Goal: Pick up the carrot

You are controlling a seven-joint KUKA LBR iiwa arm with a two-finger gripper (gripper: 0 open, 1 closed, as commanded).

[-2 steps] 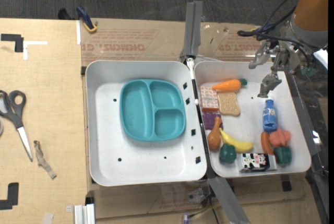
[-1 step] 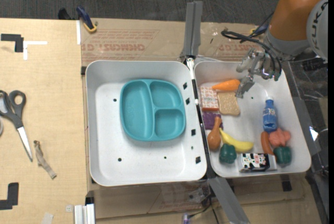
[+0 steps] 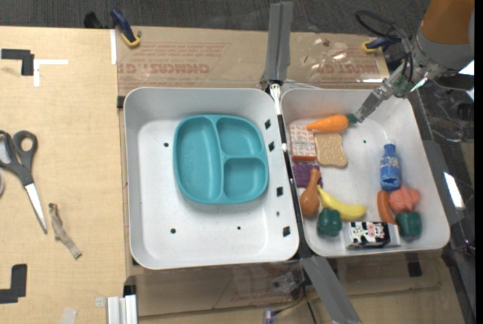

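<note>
1. The small orange tapered plastic carrot point(image 3: 329, 122) with a green stub lies on its side near the back of the right shallow white bin point(image 3: 423, 164), its green end pointing right, just above the tan toy bread slice point(image 3: 330, 150) and beside the printed red-and-white carton point(image 3: 303, 141).
2. The slim dark two-finger gripper point(image 3: 362, 113) sits at the carrot's green end; whether it is released or clenched I cannot tell.
3. The carrot looks light, rigid and smooth, so likely slippery and prone to rolling.
4. The thick orange middle seems the safest hold, pinched across its width; the narrow tip would probably squirt out.
</note>
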